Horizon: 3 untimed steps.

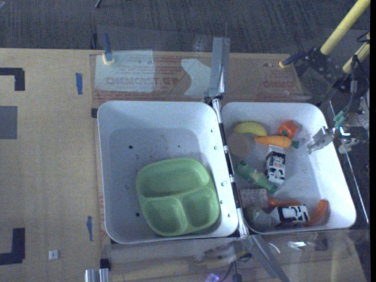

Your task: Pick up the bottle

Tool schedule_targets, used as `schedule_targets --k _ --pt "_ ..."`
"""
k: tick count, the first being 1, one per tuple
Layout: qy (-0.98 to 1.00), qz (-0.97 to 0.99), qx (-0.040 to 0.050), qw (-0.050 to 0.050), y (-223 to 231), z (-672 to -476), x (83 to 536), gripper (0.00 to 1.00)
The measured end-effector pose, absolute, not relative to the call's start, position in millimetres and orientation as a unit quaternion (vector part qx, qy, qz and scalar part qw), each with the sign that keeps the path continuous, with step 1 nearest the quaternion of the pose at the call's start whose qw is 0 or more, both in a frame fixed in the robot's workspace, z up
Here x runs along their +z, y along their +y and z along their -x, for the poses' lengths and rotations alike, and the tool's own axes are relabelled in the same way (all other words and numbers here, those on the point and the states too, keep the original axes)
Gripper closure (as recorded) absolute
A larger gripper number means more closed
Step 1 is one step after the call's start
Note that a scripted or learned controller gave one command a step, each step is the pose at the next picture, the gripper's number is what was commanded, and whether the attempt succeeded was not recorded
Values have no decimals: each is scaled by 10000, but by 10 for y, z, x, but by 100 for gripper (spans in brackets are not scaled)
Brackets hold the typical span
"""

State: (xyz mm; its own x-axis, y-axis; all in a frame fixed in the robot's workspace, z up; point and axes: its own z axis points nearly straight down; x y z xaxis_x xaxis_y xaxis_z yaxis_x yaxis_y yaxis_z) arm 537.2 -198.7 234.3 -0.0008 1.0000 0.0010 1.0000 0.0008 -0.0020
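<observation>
Gripper hovers at right bin's edge, bottle apart

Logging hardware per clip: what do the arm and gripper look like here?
The gripper is a small, angular piece of pale silver-grey metal. Behind it the arm looks dark, with thin cables and a small teal-green spot on it. The view is too blurred to show any markings.

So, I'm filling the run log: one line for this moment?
bottle lying in right bin | hand at bin's right side, apart from bottle | green tray in left bin
</observation>
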Motion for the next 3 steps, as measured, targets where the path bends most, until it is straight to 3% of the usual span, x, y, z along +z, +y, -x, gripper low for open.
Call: schedule_targets --k 1,2,3 --pt "-7760 6307 -7 -14 -1514 -5324 1076 0" --pt "-5848 8111 -47 -95 -1184 -5468 929 0" --pt "-4742 8804 -67 -57 -1685 -5407 928 0"
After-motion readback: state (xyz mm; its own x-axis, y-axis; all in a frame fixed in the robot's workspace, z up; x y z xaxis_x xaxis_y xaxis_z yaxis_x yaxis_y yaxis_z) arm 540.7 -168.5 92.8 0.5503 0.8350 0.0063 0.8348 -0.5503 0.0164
